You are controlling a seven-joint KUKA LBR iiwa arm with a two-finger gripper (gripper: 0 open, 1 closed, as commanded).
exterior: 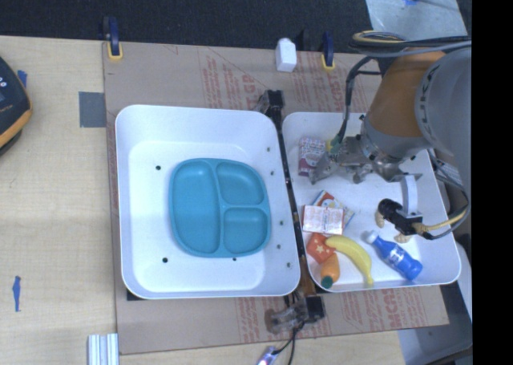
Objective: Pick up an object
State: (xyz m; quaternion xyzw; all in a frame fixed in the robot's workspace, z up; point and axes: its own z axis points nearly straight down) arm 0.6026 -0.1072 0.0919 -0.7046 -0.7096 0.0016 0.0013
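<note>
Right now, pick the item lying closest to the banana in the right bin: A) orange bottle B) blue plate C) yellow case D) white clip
A: the orange bottle lies right beside the banana in the right bin, at its left.

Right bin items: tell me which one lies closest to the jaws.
The crinkled silver and red packet at the bin's upper left, right beside the gripper. The banana, blue bottle and orange bottle all lie lower down.
</note>
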